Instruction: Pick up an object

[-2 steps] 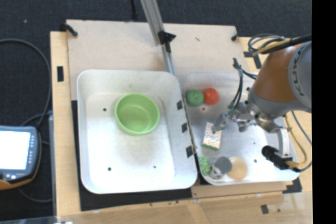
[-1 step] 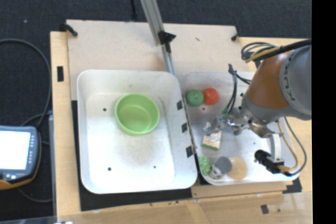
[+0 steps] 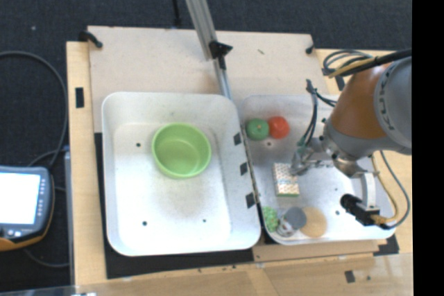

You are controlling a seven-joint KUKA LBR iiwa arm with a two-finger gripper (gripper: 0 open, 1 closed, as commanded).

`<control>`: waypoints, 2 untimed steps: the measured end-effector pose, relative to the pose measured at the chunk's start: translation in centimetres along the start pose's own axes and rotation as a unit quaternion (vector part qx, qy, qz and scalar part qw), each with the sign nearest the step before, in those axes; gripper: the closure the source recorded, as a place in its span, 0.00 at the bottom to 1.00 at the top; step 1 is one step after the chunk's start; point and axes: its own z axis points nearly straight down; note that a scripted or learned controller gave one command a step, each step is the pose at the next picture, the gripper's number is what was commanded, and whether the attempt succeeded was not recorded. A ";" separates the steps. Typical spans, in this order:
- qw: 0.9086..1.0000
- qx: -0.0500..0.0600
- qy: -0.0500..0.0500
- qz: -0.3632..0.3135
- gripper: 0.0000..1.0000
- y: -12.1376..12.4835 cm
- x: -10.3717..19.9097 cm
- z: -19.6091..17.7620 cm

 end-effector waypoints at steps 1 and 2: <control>1.000 0.003 0.000 -0.005 1.00 0.7 0.8 -5.6; 1.000 0.003 0.000 -0.005 1.00 1.0 0.7 -11.0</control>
